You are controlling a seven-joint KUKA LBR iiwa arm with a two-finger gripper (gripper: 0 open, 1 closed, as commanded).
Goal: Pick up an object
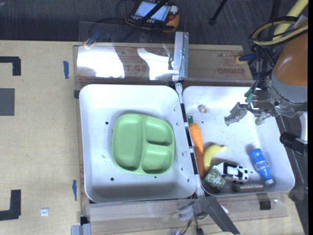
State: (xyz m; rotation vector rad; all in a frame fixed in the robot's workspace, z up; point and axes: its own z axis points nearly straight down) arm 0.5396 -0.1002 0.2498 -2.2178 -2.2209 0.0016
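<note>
Clearly the gripper [240, 112] hung over the right bin [281, 180] with its fingers apart and nothing between them. Nearest below it, toward the bin's front edge, lay the blue bottle [260, 166], its long axis slanting away from the gripper toward the front right corner, with the banana [212, 154] and carrot [197, 142] off to the gripper's far side by the divider.

green divided plate [143, 143] in left bin [93, 102] | handheld pendant [152, 12] beyond bench
</note>
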